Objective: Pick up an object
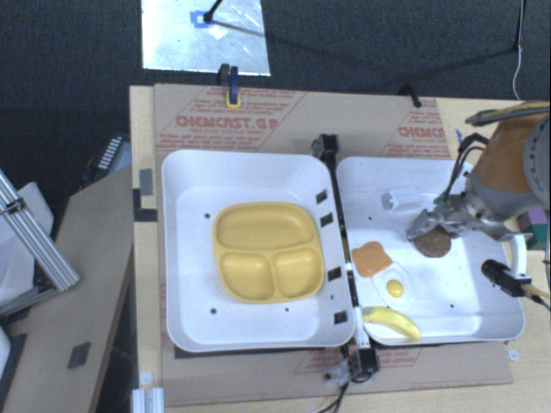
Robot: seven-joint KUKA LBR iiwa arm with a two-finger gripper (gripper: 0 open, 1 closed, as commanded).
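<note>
Yellow tray (263, 252), white bins (185, 175)

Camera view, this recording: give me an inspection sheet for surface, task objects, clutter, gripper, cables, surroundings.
Surface: two white bins side by side, left bin and right bin, on a brown board.
Task objects: in the right bin, a brown patty, an orange slice, a fried egg, a banana at the near edge, and a pale item towards the back.
Clutter: yellow divided tray in the left bin.
Gripper: gripper low at the patty; grip cannot be judged.
Cables: black leads at the front between the bins.
Surroundings: dark floor, silver sheet behind.
</note>
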